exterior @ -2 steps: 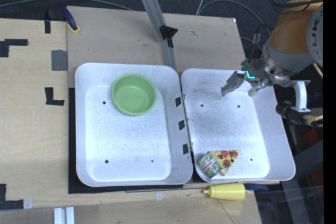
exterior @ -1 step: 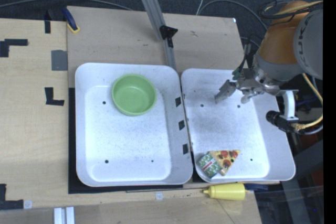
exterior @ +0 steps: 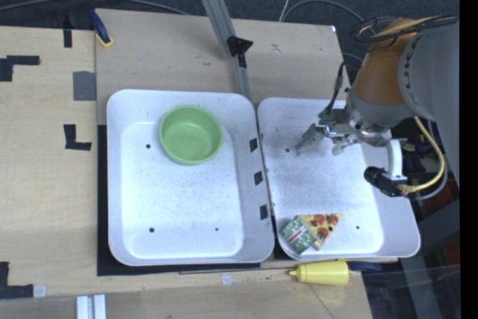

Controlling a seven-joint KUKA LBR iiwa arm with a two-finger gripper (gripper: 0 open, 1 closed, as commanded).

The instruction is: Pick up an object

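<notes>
Camera view, nearest edge first: a yellow bottle (exterior: 323, 273) lies on its side on the desk (exterior: 45, 183), just below the front rim of the right bin (exterior: 388, 239). Inside that bin's front left corner sits a small colourful packet (exterior: 308, 228), printed green and red, flat on the floor and well apart from my claw. Further back, my claw (exterior: 323, 140) hangs over the middle of the right bin with its two fingers spread and nothing between them; one finger (exterior: 306, 140) slants down to the left. My grey arm with its orange band comes in from the right. In the left bin (exterior: 123, 228), towards the back, a green bowl (exterior: 191, 134) stands upright. Beyond both bins a grey pole (exterior: 216, 7) rises from the desk.
</notes>
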